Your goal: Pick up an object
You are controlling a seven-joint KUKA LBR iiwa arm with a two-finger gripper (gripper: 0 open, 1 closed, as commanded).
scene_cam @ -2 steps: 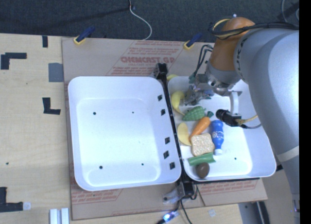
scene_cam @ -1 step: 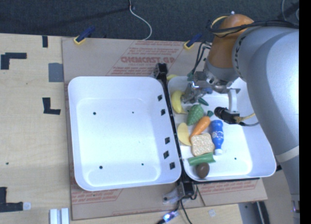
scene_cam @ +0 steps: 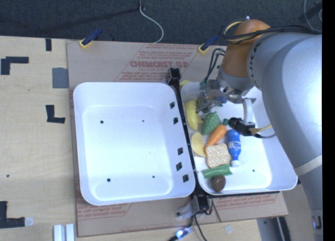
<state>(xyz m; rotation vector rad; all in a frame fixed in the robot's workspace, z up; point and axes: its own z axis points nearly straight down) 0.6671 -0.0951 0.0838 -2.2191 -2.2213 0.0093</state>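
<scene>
Objects for the pick are all crowded along the left wall of the right bin (scene_cam: 272, 174), and I'll read them off left to right. First, though, the left bin (scene_cam: 125, 140) sits beside it on the bench, the two rims touching along the black clips. Hard against the right bin's left wall I see a yellow banana (scene_cam: 191, 114), with a pale yellow piece (scene_cam: 197, 144) below it. Just right of those lie a green leafy toy (scene_cam: 211, 123), an orange carrot (scene_cam: 216, 134), a tan cracker (scene_cam: 218, 155), a green bar (scene_cam: 217, 171) and a brown ball (scene_cam: 218, 183) near the front edge. A blue bottle (scene_cam: 234, 147) rests beside the carrot. My gripper (scene_cam: 212, 100) hangs over the banana and the leafy toy near the back edge; I cannot tell how its jaws stand.
</scene>
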